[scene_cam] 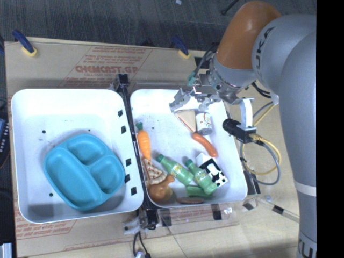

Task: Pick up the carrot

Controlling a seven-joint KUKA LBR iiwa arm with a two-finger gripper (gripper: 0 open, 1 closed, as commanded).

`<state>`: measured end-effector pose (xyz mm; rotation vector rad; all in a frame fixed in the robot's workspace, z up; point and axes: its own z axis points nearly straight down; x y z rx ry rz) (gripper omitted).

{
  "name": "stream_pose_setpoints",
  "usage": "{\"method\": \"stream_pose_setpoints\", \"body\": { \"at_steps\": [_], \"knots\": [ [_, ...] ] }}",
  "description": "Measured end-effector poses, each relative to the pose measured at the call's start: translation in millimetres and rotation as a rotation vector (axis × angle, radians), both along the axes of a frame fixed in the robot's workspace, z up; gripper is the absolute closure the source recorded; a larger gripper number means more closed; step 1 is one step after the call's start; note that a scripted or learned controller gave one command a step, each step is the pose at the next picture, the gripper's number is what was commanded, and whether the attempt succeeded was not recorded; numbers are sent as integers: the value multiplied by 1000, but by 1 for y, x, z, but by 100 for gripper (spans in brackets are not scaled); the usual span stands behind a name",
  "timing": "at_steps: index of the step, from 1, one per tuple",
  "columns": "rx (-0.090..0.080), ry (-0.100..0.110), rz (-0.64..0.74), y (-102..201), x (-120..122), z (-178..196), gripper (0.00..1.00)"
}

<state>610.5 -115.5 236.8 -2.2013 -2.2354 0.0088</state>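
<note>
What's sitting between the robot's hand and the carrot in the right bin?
In the camera view, mostly bare white floor of the right bin separates the hand from the carrot. A sandwich wedge lies just beside that path.

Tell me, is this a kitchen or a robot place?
Probably a robot lab, not a kitchen. A big grey arm reaches over two white bins clamped on a bench, and the carrot and other food look like toys. Cables hang beside it.

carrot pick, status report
Gripper over right bin's far end, nothing seen between fingers. Carrot lies by left wall, untouched. Pizza slice and green bottles close by.
</note>
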Motion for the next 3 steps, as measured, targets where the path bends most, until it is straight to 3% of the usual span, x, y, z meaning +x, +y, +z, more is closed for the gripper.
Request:
{"method": "stream_pose_setpoints", "body": {
  "at_steps": [1, 2, 3],
  "knots": [
    [0, 4, -121, 70, -32, -47, 0],
    [-1, 11, -312, 24, -10, -125, 0],
    [-3, 0, -563, 19, 12, -145, 0]
  ]
}}
